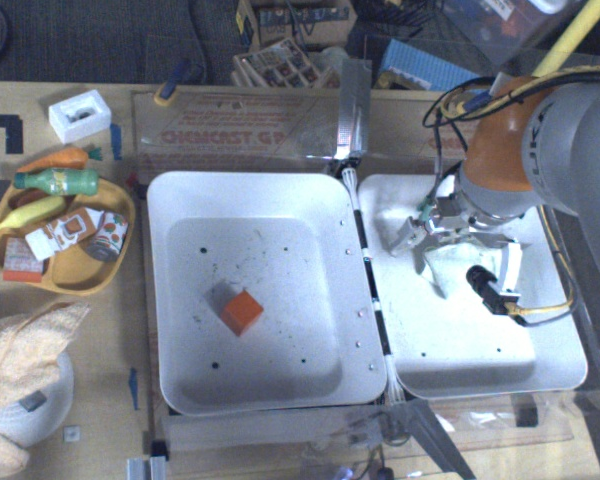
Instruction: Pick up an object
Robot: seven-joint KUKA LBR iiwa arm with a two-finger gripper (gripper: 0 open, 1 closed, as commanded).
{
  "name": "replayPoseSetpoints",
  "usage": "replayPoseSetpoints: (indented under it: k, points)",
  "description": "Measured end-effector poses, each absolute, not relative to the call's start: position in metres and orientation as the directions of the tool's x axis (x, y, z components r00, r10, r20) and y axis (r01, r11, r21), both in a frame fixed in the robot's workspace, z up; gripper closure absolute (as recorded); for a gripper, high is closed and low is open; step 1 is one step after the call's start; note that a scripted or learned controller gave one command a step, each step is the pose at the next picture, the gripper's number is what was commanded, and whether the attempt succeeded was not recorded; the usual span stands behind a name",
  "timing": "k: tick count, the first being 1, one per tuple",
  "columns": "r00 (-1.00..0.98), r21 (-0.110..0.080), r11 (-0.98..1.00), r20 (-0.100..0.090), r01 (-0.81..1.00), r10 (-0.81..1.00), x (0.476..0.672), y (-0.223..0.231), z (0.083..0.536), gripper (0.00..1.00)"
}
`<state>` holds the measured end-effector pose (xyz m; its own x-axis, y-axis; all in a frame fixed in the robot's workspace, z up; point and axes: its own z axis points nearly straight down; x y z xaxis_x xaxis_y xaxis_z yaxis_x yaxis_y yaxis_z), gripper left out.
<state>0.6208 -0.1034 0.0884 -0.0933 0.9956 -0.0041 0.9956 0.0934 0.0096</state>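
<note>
An orange cube (243, 312) lies in the left white bin (180, 218), a little left of the bin's middle. My gripper (409, 250) hangs over the right white bin (540, 363), near its upper left corner and close to the divide between the bins. Its two fingers (398, 239) stand spread apart with nothing between them, so it is open. The cube is well to the left of the gripper and lower in the view, apart from it. The grey arm with its orange band (500, 153) reaches in from the upper right.
A yellow bowl (80, 273) of toy food sits left of the bins. A small white box (80, 115) lies at the back left, and a crumpled cloth (25, 368) at the front left. Cables and a black fitting (485, 286) trail beside the wrist.
</note>
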Motion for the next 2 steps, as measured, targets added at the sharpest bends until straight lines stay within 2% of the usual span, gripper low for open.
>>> replayPoseSetpoints:
  k: [1,2]
  points:
    - [0.063,0.004,-0.063,-0.002,0.998,0.998,0.621,-0.14,0.173,0.0]
    - [0.094,0.01,-0.094,-0.002,0.995,0.996,0.622,-0.121,0.089,0.0]
